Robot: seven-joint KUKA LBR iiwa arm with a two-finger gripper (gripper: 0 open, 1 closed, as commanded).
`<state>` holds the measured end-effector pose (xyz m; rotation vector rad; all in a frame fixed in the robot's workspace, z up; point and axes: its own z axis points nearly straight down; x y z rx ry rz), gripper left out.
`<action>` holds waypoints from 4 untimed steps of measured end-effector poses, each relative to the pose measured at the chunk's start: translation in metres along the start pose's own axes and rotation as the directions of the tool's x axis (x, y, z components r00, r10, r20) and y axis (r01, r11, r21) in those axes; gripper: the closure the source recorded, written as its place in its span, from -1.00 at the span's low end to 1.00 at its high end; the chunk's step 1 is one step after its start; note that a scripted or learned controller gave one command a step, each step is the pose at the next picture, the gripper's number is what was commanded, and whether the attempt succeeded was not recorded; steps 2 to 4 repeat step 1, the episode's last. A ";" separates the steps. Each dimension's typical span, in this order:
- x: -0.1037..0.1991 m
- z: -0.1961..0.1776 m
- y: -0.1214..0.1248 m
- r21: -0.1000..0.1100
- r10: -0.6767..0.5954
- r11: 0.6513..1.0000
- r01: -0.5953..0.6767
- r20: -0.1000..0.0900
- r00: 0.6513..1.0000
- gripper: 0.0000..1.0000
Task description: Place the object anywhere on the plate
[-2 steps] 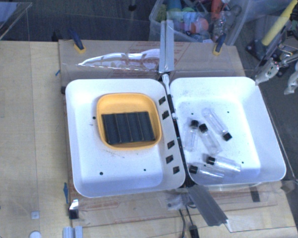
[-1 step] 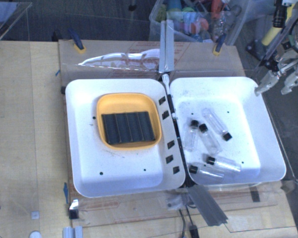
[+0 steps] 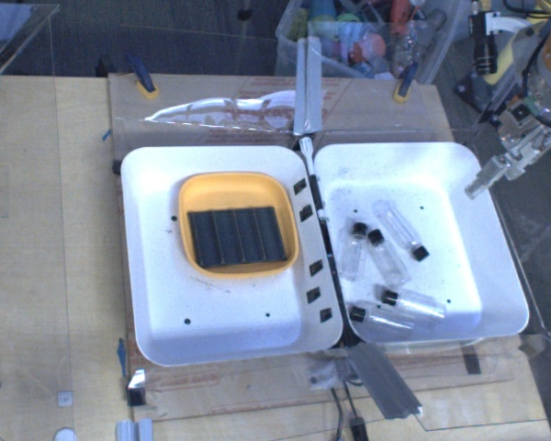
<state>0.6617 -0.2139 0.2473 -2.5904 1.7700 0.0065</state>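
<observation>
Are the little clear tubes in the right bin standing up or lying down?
Lying down. The tubes rest flat on the right bin floor, black caps pointing various ways.

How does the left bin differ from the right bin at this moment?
The left bin holds a yellow plate bearing a dark ribbed insert; the right bin holds several clear vials with black caps, scattered loose. The gripper hangs by the right bin's far edge, away from the left bin. Both are shallow and white.
</observation>
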 end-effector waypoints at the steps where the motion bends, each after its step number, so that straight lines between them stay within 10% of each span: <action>1: -0.002 0.013 -0.008 0.001 -0.461 0.887 0.461 -0.004 0.887 -1.00; 4: -0.002 0.013 -0.008 0.001 -0.461 0.887 0.461 -0.004 0.887 -1.00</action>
